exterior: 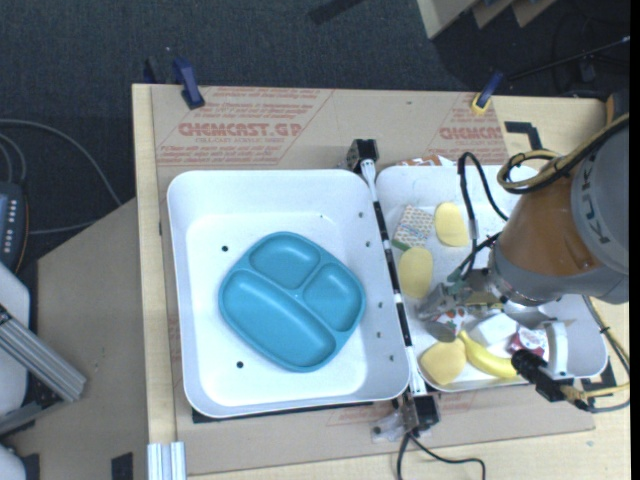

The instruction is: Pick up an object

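Pincer [447,303] sat low in the right bin [590,363], among the cluttered objects near its middle; whether it was spread or pinched, cannot tell, the metal parts blurred into the items under it. Nothing visibly held. Arm [560,238] came in from the right, orange band above the wrist, covering much of that bin.

Nearest edge of the right bin: a pale yellow rounded piece [442,363], touching a yellow banana [490,358] just to its right. A small dark red and white item [528,345] lay beside the banana's far end, partly under the arm. Just left of the pincer, a yellow lemon-like fruit [415,268] close to the divider side. Farther back, another pale yellow piece [451,224] with a small speckled packet [411,228] beside it.

Left bin [190,218] held a blue divided plate [291,300], three compartments, lying flat near the centre, well apart from the pincer.

Both bins rested on the tabletop [240,128], a brown printed cardboard sheet. Blue clamp [187,83] at the far left edge, another clip [487,92] at the far right.
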Available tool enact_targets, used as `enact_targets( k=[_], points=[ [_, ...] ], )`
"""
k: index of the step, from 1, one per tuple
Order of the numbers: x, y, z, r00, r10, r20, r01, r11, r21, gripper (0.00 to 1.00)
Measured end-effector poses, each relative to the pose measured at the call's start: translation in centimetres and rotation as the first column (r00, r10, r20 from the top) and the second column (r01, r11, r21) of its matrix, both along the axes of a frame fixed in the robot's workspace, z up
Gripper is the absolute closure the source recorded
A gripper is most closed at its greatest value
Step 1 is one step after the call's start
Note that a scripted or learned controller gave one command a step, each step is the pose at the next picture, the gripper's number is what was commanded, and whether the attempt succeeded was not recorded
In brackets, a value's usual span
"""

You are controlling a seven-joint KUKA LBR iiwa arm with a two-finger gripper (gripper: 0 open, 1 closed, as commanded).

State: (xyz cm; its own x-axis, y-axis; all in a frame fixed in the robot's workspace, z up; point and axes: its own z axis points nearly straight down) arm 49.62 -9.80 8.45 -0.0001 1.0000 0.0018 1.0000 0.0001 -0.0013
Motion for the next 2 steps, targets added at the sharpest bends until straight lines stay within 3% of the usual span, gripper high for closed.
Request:
enact_targets(
  k=[1, 2],
  points=[
    [0.2, 0.0, 1.2, 1.000, -0.001, 0.008, 0.001, 1.000, -0.002, 1.00],
    [0.8, 6.7, 10.0, 1.000, 0.002, 0.003, -0.002, 1.000, -0.001, 1.00]
  ],
)
